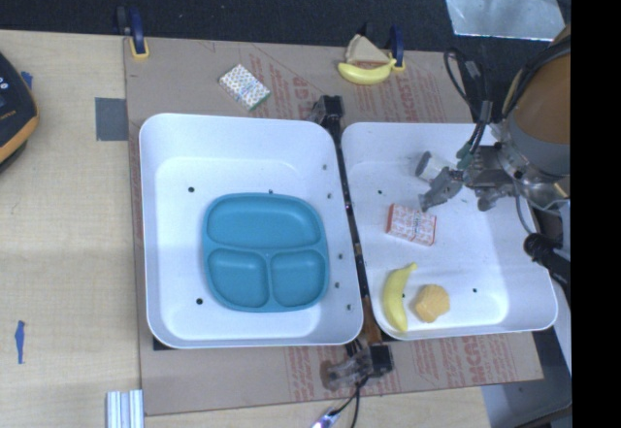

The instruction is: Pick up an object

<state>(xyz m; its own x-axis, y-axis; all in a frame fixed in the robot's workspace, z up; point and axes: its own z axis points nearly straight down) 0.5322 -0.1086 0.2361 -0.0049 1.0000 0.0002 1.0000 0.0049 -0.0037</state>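
In the right bin (514, 310), up at its far half, the pincer (425, 184) hovers with its two fingers spread apart and nothing between them. Just below it, near the bin's middle, lies a small red-and-white packet (411, 223), flat on the floor and close to the fingertips, though I can't say whether they touch. That looks like the likeliest target. It seems light and thin, probably a crinkly wrapper, so it may slide or buckle; I'd pinch it across its short sides, pressing well down. Nearer the front edge sit a banana (396, 295) and a yellow lump (432, 302), side by side, just about touching. The banana reads as firm and curved; take it across the middle. The left bin (160, 222) carries a blue divided plate (264, 251), broad and awkward for these fingers.
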